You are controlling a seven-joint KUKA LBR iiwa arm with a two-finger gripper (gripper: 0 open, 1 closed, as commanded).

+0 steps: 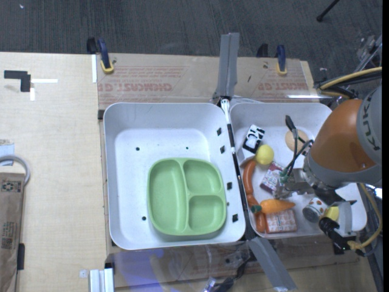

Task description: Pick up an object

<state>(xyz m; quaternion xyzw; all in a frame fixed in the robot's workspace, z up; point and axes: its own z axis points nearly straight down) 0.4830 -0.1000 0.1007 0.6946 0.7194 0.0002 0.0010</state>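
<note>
Camera view looks down on the right bin (240, 111), where the claw (287, 186) sits low among crowded items, beside a small packet (270, 179) and just above an orange carrot (276, 205). Whether it grips anything I cannot tell, since the wrist hides it. Packed neighbours such as the lemon (264, 155) could block a clean grasp or get nudged aside. The green tray (185, 196) lies in the left bin.

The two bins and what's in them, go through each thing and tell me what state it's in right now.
Left bin: holds the green tray.
Green tray: flat, right way up, three sections bare.
Right bin: cluttered with small things.
Lemon: loose, beside a black and white block.
Carrot: lying flat, across a snack packet.
Gripper: low in the right bin, fingers hidden.
</note>
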